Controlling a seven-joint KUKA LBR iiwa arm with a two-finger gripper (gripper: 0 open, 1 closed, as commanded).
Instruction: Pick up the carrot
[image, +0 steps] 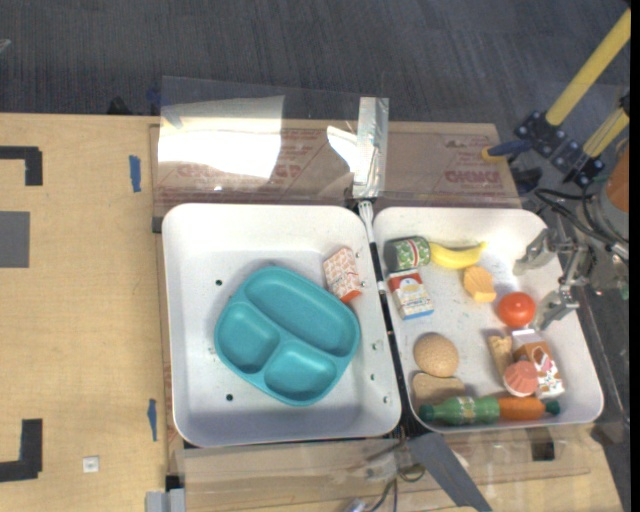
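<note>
At the right bin's (588, 385) near edge, toward its right corner, the carrot (520, 408) lies flat, touching the green bottle (462, 409) on its left. Over the bin's right rim the gripper (552, 279) hangs with fingers spread, holding nothing, beside the tomato (516, 308).

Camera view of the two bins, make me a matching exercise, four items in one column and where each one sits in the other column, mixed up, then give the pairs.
Items:
1. teal divided tray
2. banana
3. carrot
4. tomato

Places:
A. right bin, along the near edge, next to the green bottle
B. middle of the left bin
C. right bin, far edge, beside the green can
D. right bin, right of centre, near the tool

Pairs: 1-B, 2-C, 3-A, 4-D
</note>
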